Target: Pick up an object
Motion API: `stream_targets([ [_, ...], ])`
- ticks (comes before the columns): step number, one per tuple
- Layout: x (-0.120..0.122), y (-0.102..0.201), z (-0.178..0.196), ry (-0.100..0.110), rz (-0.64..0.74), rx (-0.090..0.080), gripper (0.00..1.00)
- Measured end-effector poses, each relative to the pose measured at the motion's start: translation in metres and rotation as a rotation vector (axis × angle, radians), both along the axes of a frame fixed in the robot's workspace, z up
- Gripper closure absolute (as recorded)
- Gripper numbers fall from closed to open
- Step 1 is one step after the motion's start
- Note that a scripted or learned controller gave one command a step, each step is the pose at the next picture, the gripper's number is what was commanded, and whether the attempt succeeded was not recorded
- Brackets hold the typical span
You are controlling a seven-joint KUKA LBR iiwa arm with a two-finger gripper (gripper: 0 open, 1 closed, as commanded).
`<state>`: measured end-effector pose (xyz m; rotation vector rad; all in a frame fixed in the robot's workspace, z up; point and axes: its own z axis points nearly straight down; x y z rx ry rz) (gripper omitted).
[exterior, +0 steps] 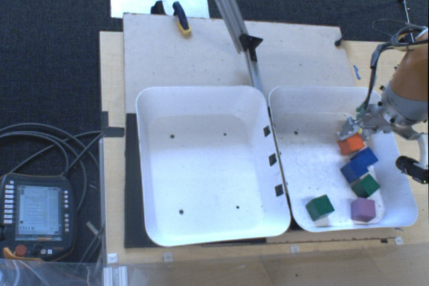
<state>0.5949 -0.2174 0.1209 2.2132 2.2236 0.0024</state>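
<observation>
The fingers (pixel 350 130) sit low in the right bin (pixel 295 110), directly over the upper edge of the orange block (pixel 352 145), at the end of the arm (pixel 405 87) that comes in from beyond the block's far right side. From this slanted overhead view I cannot tell whether they are apart or together; the metal tip blurs into the block's top edge, and nothing shows plainly between them, so I would not call the block held.

The orange block is the likely target. It lies just below the tip, touching it or very nearly. The block sits tilted, its longer side running from lower left to upper right.

Just below the orange block, and close enough to look as if they touch, is a blue block (pixel 359 165). Below that, further from the orange block, is a dark green block (pixel 365 185). A purple cube (pixel 362 209) lies further down again, and a green cube (pixel 320 207) sits down and to the left, well apart from the orange block.

What matters for the next move is this crowding. The orange block's upper and left sides are free, while its lower side is pressed by the blue block. In my judgement a close across the free sides would suit best, and a slight drift downward risks nudging the blue neighbour instead.
</observation>
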Motion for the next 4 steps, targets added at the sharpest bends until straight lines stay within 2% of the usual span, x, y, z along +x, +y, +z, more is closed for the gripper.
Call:
stream_targets([
  [1,0.011,0.004,0.051,-0.003,0.001,-0.001,1.00],
  [2,0.008,0.006,0.096,-0.002,0.001,0.000,1.00],
  [3,0.009,0.006,0.095,0.002,0.001,0.001,1.00],
  [4,0.007,0.063,0.089,0.004,0.005,0.003,1.00],
])
